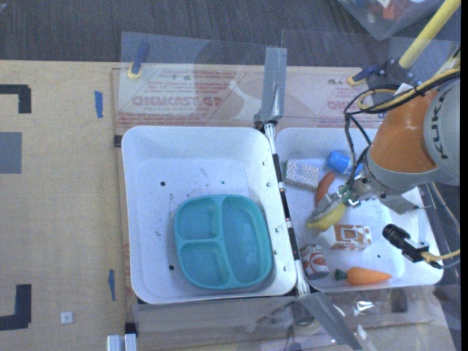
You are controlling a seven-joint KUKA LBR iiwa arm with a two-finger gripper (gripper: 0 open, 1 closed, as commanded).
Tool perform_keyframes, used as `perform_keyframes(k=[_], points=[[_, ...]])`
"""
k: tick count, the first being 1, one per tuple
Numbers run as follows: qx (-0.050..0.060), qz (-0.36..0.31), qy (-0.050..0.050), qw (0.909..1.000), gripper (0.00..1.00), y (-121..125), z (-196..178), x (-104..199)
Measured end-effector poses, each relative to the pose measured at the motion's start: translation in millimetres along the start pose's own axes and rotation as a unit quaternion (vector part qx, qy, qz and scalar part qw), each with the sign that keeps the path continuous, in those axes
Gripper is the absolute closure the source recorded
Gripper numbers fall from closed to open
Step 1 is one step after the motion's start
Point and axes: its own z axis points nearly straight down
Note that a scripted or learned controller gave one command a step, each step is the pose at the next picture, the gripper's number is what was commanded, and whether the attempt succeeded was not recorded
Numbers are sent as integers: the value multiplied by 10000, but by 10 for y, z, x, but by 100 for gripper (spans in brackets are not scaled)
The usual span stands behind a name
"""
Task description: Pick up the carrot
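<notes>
The carrot (368, 275) is orange with a green stub at its left end. It lies flat along the near edge of the right bin (409, 273). My gripper (344, 196) hangs over the middle of that bin, well up and to the left of the carrot and apart from it. Its tip sits right above a yellow banana (327, 216) and beside a red-orange oblong item (325, 185). The wrist hides the far right part of the bin.
The right bin also holds a blue item (338, 159), a grey speckled block (303, 172), a small carton (352, 235) and a can (314, 260) near the carrot's green end. The left bin (146, 167) holds a teal divided plate (221, 241).
</notes>
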Motion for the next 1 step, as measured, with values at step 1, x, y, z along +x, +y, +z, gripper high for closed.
perform_keyframes(k=[1], points=[[-33, 26, -17, 10000, 100, 9, -113, -27]])
